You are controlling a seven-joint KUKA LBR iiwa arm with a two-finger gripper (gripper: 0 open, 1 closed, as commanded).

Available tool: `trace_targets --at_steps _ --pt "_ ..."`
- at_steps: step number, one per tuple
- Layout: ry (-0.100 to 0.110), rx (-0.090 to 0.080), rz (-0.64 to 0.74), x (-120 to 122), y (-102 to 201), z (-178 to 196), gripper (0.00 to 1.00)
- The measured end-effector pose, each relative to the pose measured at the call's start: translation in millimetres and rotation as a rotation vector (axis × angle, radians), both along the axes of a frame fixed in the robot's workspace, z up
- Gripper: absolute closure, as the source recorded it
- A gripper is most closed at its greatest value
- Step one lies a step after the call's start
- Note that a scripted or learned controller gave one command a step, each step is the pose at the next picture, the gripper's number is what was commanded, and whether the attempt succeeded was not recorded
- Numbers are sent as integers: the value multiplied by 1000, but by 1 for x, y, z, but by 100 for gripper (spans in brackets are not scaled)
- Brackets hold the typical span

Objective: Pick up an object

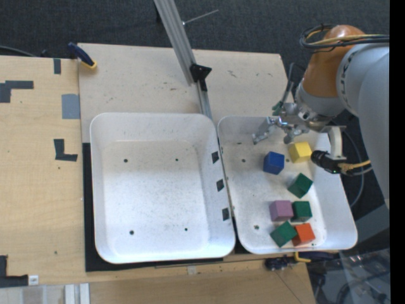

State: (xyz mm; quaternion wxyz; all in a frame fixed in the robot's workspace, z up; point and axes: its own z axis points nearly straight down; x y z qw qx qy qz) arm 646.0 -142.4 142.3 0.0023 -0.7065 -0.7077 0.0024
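Observation:
The right bin [249,198] holds several small blocks. A blue cube [273,163] and a yellow cube [300,151] lie near its far end. A dark green block [300,185] sits mid-bin. Near the front edge a purple block [281,210], two more green blocks [302,209] [284,234] and an orange block [304,233] cluster together. My gripper [276,133] hangs over the bin's far end, just beyond the blue cube and left of the yellow one. It is open, with nothing between its fingers.
The left bin [96,138] stands beside the right one, their rims touching. A slanted metal rail [177,37] crosses the bench down to the bins' shared far corner. A blue and yellow clamp [82,54] lies at the bench's far left. Cables [335,162] hang by the wrist.

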Motion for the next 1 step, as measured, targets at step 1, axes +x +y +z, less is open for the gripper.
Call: trace_targets --at_steps 1 --pt "0 0 1 -2 1 -55 0"
